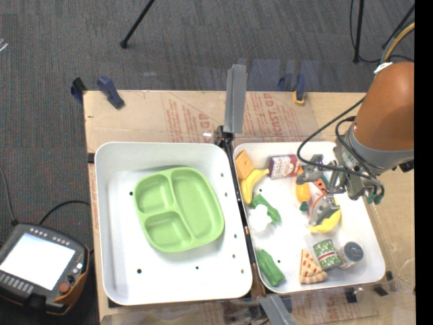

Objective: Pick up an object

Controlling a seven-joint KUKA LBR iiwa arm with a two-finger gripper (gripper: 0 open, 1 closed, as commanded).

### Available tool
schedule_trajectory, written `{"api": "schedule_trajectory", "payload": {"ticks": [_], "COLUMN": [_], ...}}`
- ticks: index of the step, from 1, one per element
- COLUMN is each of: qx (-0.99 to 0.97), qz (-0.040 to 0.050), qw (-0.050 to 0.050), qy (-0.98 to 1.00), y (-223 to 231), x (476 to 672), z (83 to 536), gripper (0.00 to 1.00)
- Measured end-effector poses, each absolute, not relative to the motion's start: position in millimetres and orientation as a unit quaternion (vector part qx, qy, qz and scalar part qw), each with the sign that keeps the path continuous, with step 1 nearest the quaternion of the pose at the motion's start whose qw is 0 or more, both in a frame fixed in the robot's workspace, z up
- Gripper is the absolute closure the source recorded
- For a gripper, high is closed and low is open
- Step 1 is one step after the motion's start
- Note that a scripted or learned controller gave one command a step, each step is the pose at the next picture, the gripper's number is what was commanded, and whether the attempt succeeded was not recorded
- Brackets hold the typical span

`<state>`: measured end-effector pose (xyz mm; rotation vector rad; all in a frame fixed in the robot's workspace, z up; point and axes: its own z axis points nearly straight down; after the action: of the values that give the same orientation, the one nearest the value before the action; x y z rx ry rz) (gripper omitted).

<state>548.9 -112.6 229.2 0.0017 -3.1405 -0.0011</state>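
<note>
The right bin (365, 215) holds several toy foods. My gripper (322, 207) hangs low over the bin's middle right, directly above a yellow toy (329, 221) and just right of an orange piece (302, 192). Whether it touches the yellow toy cannot be told. Near it lie a yellow banana (252, 183), a white and green vegetable (262, 216), a dark red box (282, 166), an orange cracker (243, 162), a green pickle (270, 268), a pizza slice (310, 269), a small green and red carton (327, 254) and a grey can (352, 252).
The left bin (115, 249) carries a green divided plate (179, 209). A grey post (235, 107) stands at the back between the bins. The arm's orange band (389, 110) looms over the right bin's far right corner. A teach pendant (37, 266) lies on the floor at left.
</note>
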Motion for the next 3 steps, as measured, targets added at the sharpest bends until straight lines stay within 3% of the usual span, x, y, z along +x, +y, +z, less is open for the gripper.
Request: {"api": "schedule_trajectory", "payload": {"ticks": [1, 2, 3], "qx": [0.003, 0.007, -0.191], "qz": [-0.0004, -0.0003, -0.0003], "qw": [0.000, -0.002, -0.001], "qy": [-1.000, -1.000, -0.982], "y": [-131, -129, -143], "x": [583.6, 585.5, 644.8], "z": [87, 98, 88], "gripper": [0.00, 1.00, 1.00]}}
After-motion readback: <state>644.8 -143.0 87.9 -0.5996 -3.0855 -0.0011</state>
